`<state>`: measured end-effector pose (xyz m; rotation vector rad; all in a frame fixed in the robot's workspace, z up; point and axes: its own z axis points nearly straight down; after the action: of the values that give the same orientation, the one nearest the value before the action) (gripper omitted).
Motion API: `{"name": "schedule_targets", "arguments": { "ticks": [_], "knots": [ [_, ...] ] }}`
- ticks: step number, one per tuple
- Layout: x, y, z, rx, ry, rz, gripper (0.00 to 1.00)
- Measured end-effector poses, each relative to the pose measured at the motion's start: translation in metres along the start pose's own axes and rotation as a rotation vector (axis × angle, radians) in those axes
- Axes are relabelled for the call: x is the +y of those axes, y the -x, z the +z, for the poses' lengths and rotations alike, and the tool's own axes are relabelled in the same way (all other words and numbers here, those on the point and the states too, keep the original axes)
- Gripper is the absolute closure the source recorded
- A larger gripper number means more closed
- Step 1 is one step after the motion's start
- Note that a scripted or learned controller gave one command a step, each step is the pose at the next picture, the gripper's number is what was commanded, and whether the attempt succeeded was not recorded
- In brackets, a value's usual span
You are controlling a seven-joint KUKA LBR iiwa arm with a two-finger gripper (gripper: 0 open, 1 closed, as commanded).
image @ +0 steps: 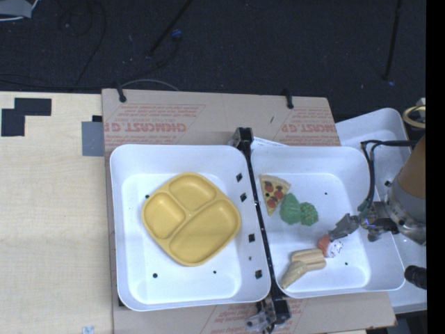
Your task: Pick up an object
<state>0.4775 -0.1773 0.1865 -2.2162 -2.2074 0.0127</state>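
Apparently gripper (335,241) low in right bin (351,176), beside red toy (324,243).

Two bins sit side by side on the bench, touching along a central divider. The left bin (132,186) holds a divided plate (191,218), set near its middle and turned at an angle. In the right bin (327,162), a toy pizza slice (273,190) lies toward the back left, with a toy broccoli (299,212) just beside it to the right and nearer the front. A toy banana (302,264) lies at the front. The gripper (341,229) reaches in from the right, above the banana's right end.
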Motion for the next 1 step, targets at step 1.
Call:
{"name": "schedule_targets", "arguments": {
  "ticks": [1],
  "knots": [
    [0.0029, -0.0002, -0.0057, -0.003, 0.012, -0.003, 0.00]
  ]
}}
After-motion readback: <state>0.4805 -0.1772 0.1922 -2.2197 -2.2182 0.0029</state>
